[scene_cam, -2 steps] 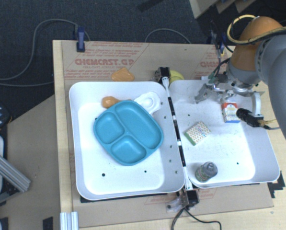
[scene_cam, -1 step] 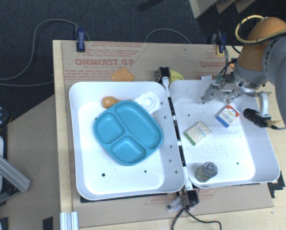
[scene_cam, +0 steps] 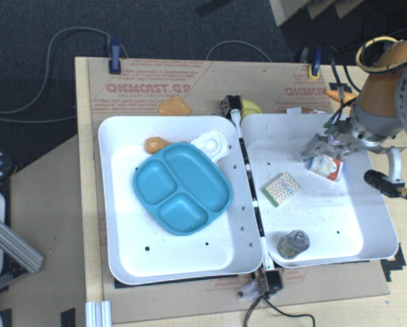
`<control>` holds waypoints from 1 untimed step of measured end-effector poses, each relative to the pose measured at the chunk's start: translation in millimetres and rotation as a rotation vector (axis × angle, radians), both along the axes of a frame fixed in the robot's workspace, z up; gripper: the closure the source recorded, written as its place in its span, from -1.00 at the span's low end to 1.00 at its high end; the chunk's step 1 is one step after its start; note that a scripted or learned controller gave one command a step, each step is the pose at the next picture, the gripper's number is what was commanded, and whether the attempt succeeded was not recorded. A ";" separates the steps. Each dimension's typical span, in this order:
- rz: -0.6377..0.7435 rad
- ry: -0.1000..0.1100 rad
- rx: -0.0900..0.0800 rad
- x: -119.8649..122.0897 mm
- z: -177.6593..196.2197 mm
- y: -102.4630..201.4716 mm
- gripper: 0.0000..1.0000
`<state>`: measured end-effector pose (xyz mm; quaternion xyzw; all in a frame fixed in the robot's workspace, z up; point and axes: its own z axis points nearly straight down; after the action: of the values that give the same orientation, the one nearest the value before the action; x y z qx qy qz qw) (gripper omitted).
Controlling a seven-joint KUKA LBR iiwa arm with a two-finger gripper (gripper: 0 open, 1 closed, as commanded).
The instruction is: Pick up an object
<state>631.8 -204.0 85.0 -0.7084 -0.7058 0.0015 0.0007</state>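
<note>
My gripper (scene_cam: 330,148) hangs over the upper right part of the right bin (scene_cam: 367,240), coming in from the right edge. Just below and touching or nearly touching it lies a small white carton (scene_cam: 326,167) with blue and red print, tilted on the bin floor. I cannot tell if the carton is between the gripper's parts. A green-and-white checkered pad (scene_cam: 280,188) lies left of the carton, near the bin's middle. At the bin's front left corner sits a grey round jar (scene_cam: 294,243).
The left bin (scene_cam: 121,251) holds a blue divided plate (scene_cam: 183,188), a small orange piece (scene_cam: 156,144) and a white scoop (scene_cam: 210,144). Behind the bins on the board lie an orange lump (scene_cam: 174,105) and a yellow-green ball (scene_cam: 250,107).
</note>
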 end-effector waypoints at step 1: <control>0.004 -0.005 0.000 2.5 11.1 2.4 1.00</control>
<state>634.3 -201.6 96.1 -0.7070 -0.7072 -0.0002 -0.0014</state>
